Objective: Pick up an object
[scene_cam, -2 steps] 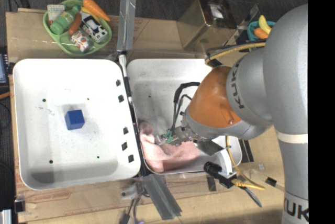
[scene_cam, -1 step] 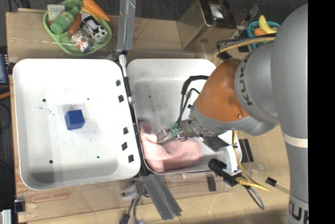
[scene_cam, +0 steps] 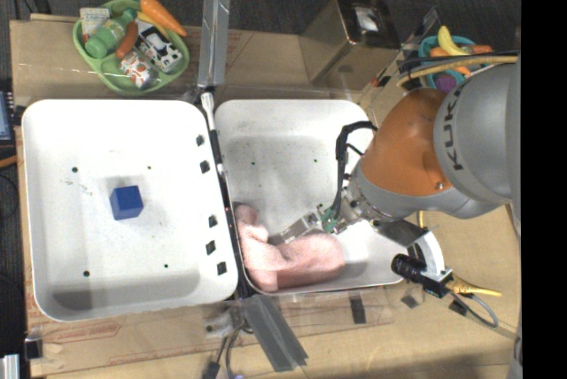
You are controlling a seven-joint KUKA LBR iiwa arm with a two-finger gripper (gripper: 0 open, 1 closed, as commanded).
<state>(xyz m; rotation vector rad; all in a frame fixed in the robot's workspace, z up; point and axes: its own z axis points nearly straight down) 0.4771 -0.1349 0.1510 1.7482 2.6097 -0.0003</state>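
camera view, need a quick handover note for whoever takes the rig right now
Gripper: low in the right bin, right at the top edge of the pink cloth; I can't tell from this view if it has any of the cloth.
Things: pink cloth bunched in the right bin's near-left corner, against the divider wall. Blue cube sits alone in the left bin, untouched.
Done: arm is down at the cloth.
Left: confirm a grip, lift the cloth; nothing looks lifted yet.
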